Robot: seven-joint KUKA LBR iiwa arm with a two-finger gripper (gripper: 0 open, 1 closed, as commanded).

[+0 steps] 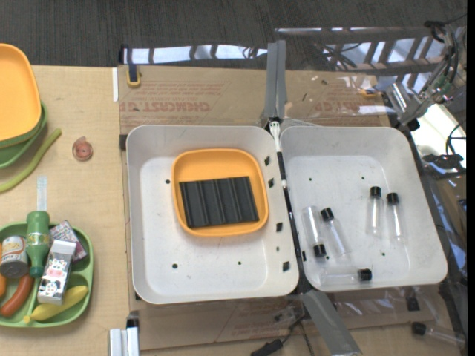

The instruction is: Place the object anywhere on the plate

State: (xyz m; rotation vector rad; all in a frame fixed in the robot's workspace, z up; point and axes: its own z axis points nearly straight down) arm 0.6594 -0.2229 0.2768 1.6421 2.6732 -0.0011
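Observation:
An orange plate (217, 159) with rounded corners sits in the upper middle of the left white bin (148, 265). A dark grey ribbed rectangular pad (220, 202) lies flat on the plate and covers most of its floor. In the right white bin (415, 273) lie several clear vials with black caps: two side by side left of centre (332, 231), two at the right (394, 217), and one (347, 277) along the front wall.
On the wooden bench to the left are a stack of orange and green dishes (15, 102), a small pink item (82, 149) and a green tray of toy food (74, 302). A metal frame with cables (415, 65) stands at the back right.

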